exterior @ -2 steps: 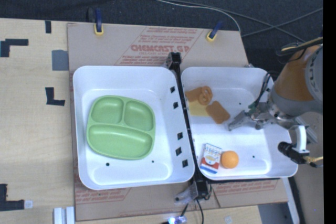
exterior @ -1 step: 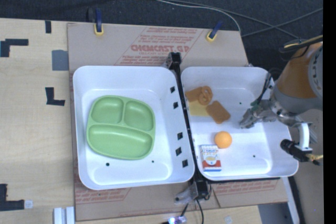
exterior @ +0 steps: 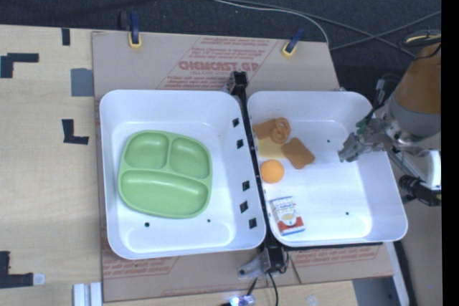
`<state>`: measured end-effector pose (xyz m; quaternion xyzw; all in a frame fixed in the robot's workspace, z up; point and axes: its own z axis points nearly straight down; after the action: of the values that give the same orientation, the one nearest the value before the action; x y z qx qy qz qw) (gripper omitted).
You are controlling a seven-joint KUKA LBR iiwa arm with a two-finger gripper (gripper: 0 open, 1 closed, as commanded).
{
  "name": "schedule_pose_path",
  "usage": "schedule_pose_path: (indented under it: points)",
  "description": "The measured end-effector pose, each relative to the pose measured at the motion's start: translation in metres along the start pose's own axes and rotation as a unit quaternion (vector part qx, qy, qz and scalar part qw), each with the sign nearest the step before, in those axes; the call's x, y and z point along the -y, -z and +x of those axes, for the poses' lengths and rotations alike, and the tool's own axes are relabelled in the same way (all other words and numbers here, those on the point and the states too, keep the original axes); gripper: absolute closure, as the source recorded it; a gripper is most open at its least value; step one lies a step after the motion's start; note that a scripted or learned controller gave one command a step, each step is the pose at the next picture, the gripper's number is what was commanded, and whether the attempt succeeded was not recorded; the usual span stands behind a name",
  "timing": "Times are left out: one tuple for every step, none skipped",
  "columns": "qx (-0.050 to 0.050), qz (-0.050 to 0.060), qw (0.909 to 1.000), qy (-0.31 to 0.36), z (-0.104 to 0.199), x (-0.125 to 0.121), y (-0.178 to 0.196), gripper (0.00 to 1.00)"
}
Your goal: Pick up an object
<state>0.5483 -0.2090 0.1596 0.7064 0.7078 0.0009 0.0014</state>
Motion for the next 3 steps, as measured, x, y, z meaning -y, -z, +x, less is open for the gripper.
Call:
schedule_pose_path:
  points:
    - [0.0,0.0,1.0,0.0,-0.008,-0.006,0.053,1.0]
    - [0.0,0.0,1.0,0.0,-0.007,-0.008,0.096,1.0]
    - [-0.001,0.003,1.0,0.002,0.049,-0.016,0.081,1.0]
